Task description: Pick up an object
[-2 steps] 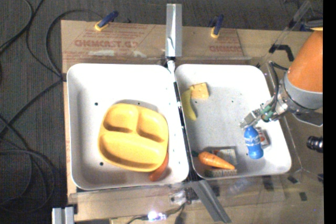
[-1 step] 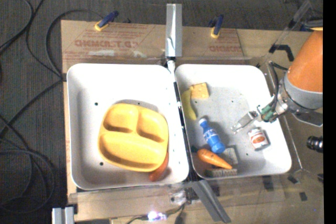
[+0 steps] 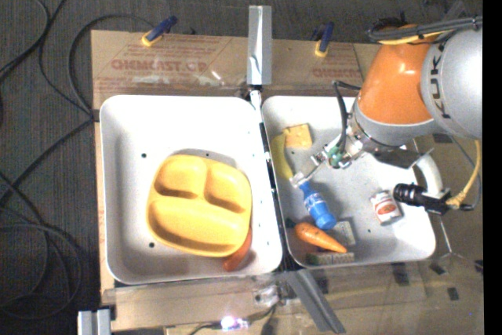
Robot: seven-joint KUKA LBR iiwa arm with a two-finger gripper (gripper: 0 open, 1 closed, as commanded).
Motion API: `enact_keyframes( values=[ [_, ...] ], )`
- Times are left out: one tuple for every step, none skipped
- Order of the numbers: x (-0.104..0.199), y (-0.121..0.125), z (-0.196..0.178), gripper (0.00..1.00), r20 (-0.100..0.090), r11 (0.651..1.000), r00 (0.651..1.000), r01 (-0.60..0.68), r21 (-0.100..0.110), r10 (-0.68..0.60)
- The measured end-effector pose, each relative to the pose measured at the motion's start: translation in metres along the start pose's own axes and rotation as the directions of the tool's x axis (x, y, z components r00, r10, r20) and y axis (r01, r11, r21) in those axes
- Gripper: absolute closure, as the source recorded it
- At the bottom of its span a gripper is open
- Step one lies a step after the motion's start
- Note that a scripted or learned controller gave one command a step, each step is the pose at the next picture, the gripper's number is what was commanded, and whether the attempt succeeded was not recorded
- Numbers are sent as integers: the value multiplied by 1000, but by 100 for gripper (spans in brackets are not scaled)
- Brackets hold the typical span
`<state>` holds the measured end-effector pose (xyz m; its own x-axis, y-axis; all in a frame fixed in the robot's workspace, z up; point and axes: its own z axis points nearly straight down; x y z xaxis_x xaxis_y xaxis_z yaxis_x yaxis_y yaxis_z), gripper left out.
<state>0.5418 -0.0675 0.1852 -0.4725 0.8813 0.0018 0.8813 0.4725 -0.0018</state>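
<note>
My gripper [image 3: 338,155] hangs over the middle of the right bin [image 3: 408,247], under the arm's orange band. Just left of it lie a yellow block [image 3: 298,137] and a banana [image 3: 278,157] along the bin's left wall. A blue bottle [image 3: 315,203] lies below and left of the gripper, close to it but apart as far as I can see. An orange carrot [image 3: 319,238] rests near the front edge, beside a small grey piece [image 3: 343,230]. A small red and white can [image 3: 384,208] sits to the right.
The left bin [image 3: 125,129] holds a yellow divided plate [image 3: 201,204] with a red-orange item [image 3: 238,257] poking out under its front edge. A metal divider post [image 3: 259,51] stands behind the bins. Two clamps hold the cardboard at the back.
</note>
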Motion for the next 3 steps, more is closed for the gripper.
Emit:
enact_keyframes(
  values=[
    [-40, -63, 97, 0, 6, 994, 994, -113, -8, 114],
    [-39, -61, 87, 100, 4, 993, 994, -114, -10, 114],
    [30, -50, -34, 100, 2, 983, 983, -182, 0, 182]
  ],
)
